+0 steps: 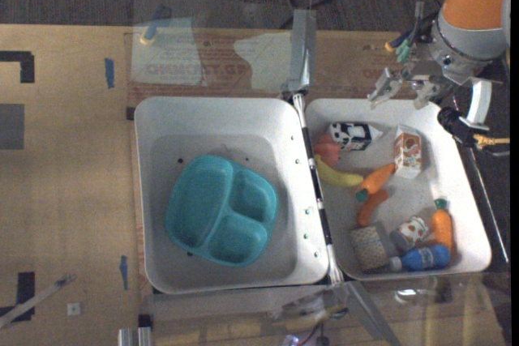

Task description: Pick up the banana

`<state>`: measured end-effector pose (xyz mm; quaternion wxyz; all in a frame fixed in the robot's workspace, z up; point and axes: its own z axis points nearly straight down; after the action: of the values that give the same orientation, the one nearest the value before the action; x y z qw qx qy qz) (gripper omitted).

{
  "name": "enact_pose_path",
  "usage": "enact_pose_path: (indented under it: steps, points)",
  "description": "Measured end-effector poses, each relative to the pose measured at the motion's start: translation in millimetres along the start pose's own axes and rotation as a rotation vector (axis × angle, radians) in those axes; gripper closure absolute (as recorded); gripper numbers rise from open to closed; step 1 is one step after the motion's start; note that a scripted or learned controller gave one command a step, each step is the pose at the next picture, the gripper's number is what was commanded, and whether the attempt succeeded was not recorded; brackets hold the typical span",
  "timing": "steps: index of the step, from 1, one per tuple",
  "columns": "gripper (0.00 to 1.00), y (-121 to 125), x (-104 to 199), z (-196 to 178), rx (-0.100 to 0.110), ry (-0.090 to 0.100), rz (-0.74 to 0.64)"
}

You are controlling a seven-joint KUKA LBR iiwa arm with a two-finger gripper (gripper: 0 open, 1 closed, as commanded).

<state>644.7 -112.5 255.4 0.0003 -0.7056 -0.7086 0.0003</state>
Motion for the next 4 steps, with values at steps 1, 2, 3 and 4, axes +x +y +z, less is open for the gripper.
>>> enact_pose_path:
  steps: [1, 2, 3, 4]
  points:
    - [0.00, -18, 8, 144, -0.004, -0.003, 0.091]
    - [0.00, -39, 11, 167, -0.008, -0.002, 0.106]
    - [0.00, -54, 19, 166, -0.009, 0.000, -0.009]
    - [1.00, -53, 15, 155, -0.015, 0.000, 0.000]
